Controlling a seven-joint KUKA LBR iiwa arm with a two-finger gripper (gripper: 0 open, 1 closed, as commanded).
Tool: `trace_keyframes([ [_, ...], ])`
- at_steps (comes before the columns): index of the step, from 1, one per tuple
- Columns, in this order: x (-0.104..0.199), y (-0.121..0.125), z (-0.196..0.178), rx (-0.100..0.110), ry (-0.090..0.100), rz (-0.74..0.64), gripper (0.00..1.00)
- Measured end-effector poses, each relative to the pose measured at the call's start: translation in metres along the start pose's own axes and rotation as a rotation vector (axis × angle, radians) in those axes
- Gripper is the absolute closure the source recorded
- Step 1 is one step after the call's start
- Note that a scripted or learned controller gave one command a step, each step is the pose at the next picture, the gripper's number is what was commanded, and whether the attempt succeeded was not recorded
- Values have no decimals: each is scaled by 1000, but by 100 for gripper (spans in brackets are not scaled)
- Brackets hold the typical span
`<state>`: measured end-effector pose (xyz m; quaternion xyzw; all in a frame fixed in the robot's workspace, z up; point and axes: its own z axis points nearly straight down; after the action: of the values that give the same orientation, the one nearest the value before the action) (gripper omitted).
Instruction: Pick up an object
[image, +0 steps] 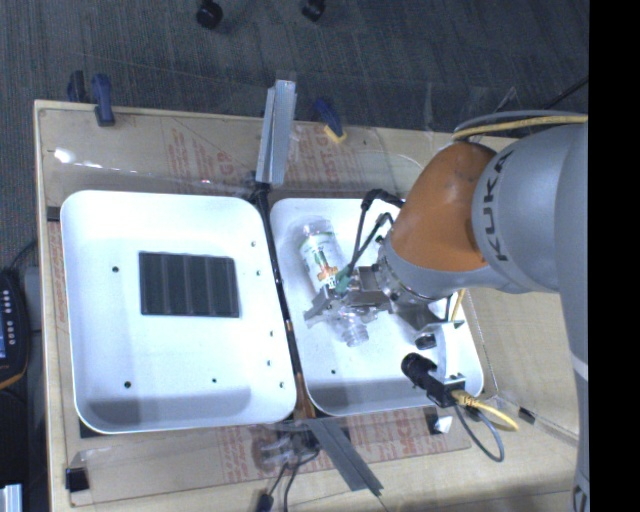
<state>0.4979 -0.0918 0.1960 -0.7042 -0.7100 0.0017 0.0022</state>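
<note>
The pincer (335, 308) hangs low in the right bin (330, 395); whether it grips anything I cannot tell. The small clear bottle (320, 255) lies just up-left of it, long axis running up-left to down-right

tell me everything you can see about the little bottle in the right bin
The bottle is small, clear plastic by its look, with a white label marked in green and orange. It lies on its side on the floor of the right bin, in the upper middle, its long axis tilted down to the right. Its lower end sits close by the claw; whether they touch I cannot tell.
</note>
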Motion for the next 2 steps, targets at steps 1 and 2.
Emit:
trace_keyframes([
  [1, 26, 49, -79, -6, -1, -90, 0],
  [2, -28, 37, -39, -1, -1, 12, 0],
])
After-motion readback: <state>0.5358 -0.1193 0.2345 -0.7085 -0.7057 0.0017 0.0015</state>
